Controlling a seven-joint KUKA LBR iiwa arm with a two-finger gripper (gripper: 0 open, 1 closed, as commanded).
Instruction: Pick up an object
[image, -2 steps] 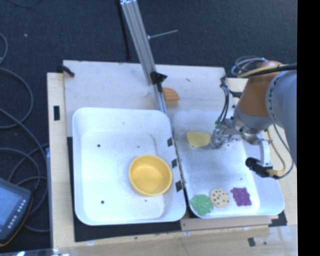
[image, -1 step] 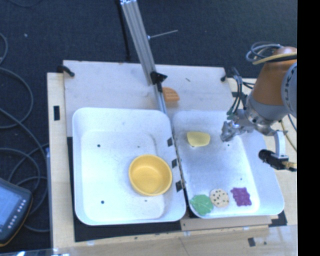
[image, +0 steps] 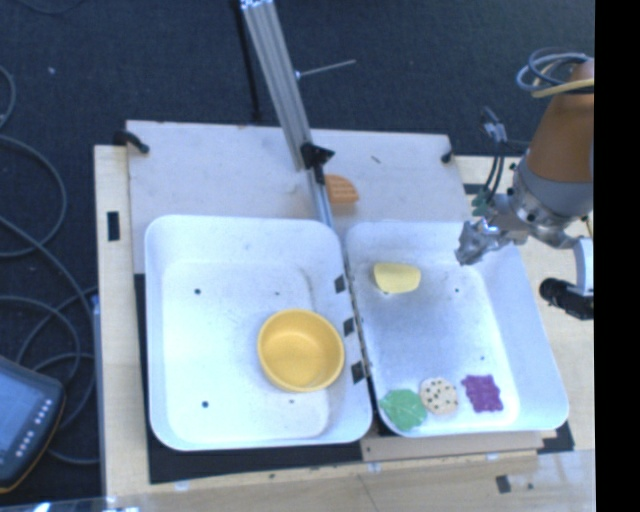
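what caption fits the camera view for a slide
Gripper above right bin's far edge; yellow bowl in left bin.

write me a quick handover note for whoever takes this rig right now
Gripper: over the right bin's upper right corner, nothing seen between its fingers.
Right bin: yellow piece near the top, green piece, cookie and purple piece along the bottom edge.
Left bin: yellow bowl.
Done: nothing picked up yet.
Left: the whole pick; the yellow piece looks nearest.
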